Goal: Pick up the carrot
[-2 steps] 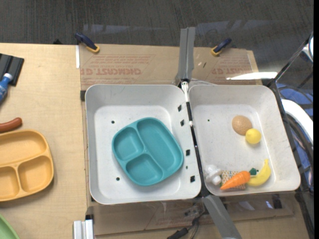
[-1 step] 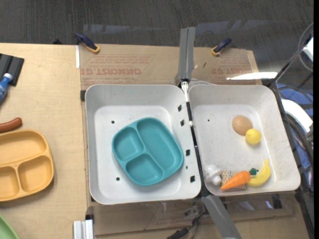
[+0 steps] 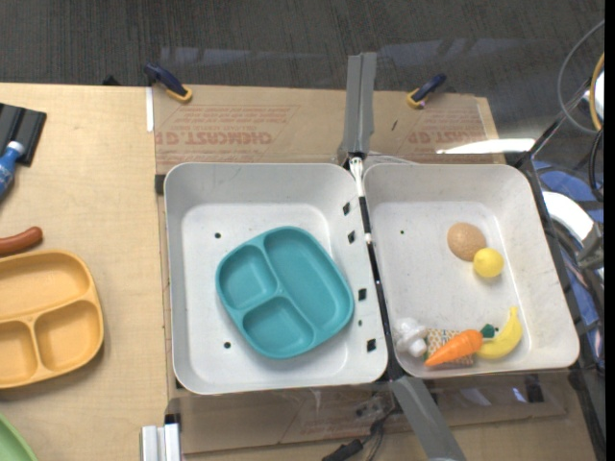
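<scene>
I see a pale wooden bench [image 3: 86,152] under the camera, with a sheet of brown cardboard [image 3: 288,128] laid across it and held at the far edge by two clamps, one [image 3: 168,82] on the left and one [image 3: 425,89] on the right. Dark carpeted floor [image 3: 288,17] runs behind the bench. Two shallow white bins sit side by side on the cardboard, touching along a hinged middle seam. The left bin [image 3: 192,257] holds a teal divided plate [image 3: 282,291] with three compartments, lying flat and turned at a slant. On the bare bench to the left lies an orange-yellow divided tray [image 3: 43,320], cut off by the edge, with a sausage-like toy [image 3: 19,241] just above it.

The carrot [image 3: 454,347] lies in the right bin [image 3: 423,209], in its near right corner, close to the front wall. It is bright orange, tapered, with a small green top [image 3: 487,332] pointing right and its tip pointing left and slightly down. It rests against a speckled block [image 3: 442,338], and a banana [image 3: 506,334] curves just beside its green end. A white item [image 3: 410,337] sits near its tip. Farther back in that bin are a tan egg [image 3: 466,240] and a lemon [image 3: 488,263], touching each other

I cannot tell how the jaws stand
</scene>
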Action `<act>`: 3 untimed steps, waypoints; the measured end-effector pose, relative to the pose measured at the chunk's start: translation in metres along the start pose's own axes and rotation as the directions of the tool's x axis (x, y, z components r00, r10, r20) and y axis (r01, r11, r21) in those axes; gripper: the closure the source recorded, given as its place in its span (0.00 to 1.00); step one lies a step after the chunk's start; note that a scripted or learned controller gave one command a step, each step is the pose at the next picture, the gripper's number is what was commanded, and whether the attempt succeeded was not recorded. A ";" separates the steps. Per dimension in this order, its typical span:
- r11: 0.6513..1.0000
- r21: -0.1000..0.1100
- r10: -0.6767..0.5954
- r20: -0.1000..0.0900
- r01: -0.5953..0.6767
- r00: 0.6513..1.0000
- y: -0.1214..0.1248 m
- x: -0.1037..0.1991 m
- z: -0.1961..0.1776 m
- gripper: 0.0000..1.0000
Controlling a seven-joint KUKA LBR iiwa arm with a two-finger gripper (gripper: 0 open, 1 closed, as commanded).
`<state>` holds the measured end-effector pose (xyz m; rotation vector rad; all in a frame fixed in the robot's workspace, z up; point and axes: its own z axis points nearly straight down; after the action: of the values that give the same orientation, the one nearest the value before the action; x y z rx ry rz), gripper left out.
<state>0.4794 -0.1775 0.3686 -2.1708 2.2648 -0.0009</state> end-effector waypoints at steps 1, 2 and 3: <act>1.000 -0.003 -0.013 0.001 0.013 1.000 0.002 -0.037 0.003 1.00; 1.000 0.000 -0.027 0.000 0.027 1.000 0.004 -0.085 -0.020 1.00; 0.999 -0.001 -0.053 0.000 0.053 0.999 0.000 0.006 -0.052 1.00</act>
<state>0.4792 -0.1833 0.4206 -2.2304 2.2066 -0.0002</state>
